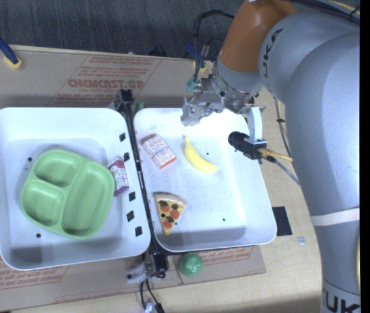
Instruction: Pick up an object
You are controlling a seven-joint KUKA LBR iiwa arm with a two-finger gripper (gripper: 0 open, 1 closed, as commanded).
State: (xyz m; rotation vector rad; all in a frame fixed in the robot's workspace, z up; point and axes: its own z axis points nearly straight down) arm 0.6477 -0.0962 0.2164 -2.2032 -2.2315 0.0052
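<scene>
Gripper [197,115]: over the right bin's [253,223] far edge; can't tell if the fingers are open.
Banana [199,158]: just below the fingers, nearest.
Carton [158,151]: below-left.
Pizza [168,212]: well below.
Plate [68,192]: far left.

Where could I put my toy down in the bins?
Right white bin: bare floor right of the yellow banana and the pizza slice toy. Left white bin: a strip above the green divided plate. It is crowded along the middle divider, by the small carton and red packet.
</scene>
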